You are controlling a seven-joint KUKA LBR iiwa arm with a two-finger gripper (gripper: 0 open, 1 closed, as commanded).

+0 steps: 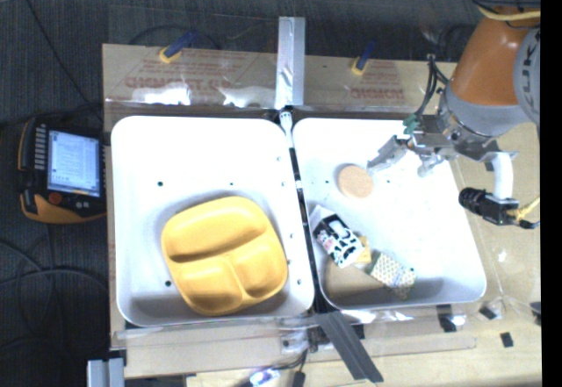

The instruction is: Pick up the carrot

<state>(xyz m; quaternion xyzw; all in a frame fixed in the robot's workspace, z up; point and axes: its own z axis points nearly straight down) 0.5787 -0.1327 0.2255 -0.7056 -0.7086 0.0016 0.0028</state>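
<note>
Near edge of right bin (474, 275): a black-and-white packet (341, 242) and a patterned piece (392, 272), touching. Left bin (140, 157) holds a yellow tray (225, 252).

Further back in the right bin, the carrot (356, 181): seen end-on as a tan round disc, lying alone on bare floor, well apart from the packet.

Gripper (399, 151) is just right of and behind the carrot, tilted, not touching it. Nothing between the fingers. Open or closed: cannot tell, the tips blur into the white bin.

Step in hand, I'd say: approach. To do it well, centre over the disc, straddle it, descend to the floor before closing. It looks low, so a shallow close likely slips off.

Hard to read: carrot's height, fingertip gap. Arm (492, 69) cut off at right.
</note>
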